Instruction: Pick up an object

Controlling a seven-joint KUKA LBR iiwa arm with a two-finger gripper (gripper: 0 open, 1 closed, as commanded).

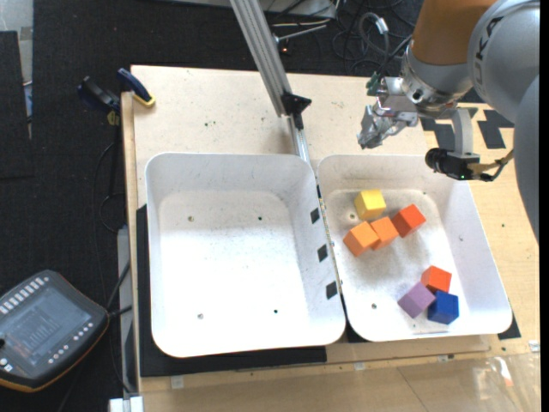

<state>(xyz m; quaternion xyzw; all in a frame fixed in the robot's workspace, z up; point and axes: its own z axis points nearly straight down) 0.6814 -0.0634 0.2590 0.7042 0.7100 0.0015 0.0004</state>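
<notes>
While the gripper (375,136) hangs above the right bin's (480,264) far rim, its grasp state can't be told. All blocks sit in that bin: yellow block (371,202), three orange blocks touching near it (383,228), then orange (437,278), purple (417,299) and blue (443,307) clustered at the near corner.

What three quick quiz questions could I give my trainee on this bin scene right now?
1. True or false: every block lies in the right bin.
2. Which block lies nearest the hand? A) yellow block B) blue block C) purple block
3. Fill in: the blue block touches the purple block and the ___ block above it.

Key
1. True.
2. A; the hand hangs above the bin's far rim.
3. Red.
</notes>
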